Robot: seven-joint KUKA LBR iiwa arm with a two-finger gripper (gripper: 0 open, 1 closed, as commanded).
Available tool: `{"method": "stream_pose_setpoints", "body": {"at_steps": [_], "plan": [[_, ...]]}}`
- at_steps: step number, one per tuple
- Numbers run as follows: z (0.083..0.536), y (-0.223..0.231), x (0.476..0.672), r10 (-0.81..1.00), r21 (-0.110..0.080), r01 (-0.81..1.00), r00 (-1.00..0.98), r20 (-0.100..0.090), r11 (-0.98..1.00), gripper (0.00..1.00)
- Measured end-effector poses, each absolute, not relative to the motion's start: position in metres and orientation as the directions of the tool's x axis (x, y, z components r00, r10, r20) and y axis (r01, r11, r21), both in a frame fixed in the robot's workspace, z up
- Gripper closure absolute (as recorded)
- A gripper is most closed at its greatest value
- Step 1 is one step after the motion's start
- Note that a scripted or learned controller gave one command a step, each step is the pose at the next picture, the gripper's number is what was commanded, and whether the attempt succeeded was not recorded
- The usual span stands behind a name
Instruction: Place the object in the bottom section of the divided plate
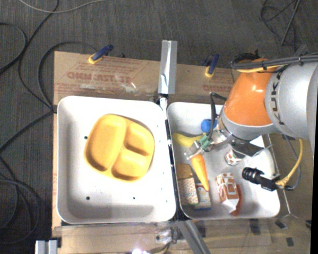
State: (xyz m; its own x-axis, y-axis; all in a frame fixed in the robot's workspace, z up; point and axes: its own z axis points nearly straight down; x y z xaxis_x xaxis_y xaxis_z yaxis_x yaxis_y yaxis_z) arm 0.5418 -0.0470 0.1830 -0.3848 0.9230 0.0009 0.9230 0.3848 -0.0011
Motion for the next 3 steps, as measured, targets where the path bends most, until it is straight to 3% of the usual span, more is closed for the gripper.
{"method": "stream_pose_setpoints", "body": {"at_steps": [1,2,3], "plan": [[0.235,0.054,0.607,0.905,-0.002,0.905,-0.426,-0.001,0.426,1.00],[0.223,0.148,0.637,0.753,-0.002,0.753,-0.658,-0.002,0.658,1.00],[0.223,0.148,0.637,0.753,-0.002,0.753,-0.658,-0.003,0.658,0.00]]}}
